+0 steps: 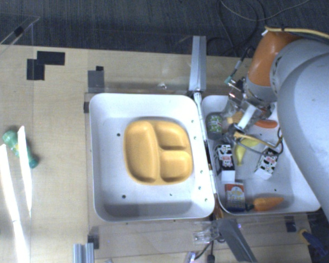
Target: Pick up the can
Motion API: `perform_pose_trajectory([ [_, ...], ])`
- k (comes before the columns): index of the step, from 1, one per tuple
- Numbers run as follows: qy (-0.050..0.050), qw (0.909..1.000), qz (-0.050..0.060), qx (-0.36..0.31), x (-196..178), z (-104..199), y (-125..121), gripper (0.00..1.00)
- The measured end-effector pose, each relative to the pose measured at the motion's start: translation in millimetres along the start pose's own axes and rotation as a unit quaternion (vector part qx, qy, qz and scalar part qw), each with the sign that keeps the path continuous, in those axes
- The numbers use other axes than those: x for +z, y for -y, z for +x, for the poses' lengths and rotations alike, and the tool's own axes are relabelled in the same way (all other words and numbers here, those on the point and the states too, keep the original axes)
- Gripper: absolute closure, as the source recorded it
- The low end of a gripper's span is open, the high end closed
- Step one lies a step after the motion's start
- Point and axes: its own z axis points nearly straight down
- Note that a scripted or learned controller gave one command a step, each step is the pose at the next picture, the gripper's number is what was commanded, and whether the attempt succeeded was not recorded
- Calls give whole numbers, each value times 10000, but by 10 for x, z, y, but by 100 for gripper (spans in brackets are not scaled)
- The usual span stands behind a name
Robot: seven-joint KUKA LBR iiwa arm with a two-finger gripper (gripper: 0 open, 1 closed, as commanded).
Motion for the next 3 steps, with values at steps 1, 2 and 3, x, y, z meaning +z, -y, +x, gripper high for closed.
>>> perform_pose_trajectory([
  [1, 10, 10000, 16, -9, 7, -6, 7, 0],
  [2, -28, 9943, -40, -1066, 101, -1044, -241, 0],
  [3, -29, 9791, -30, -2032, -41, -346, -185, 0],
])
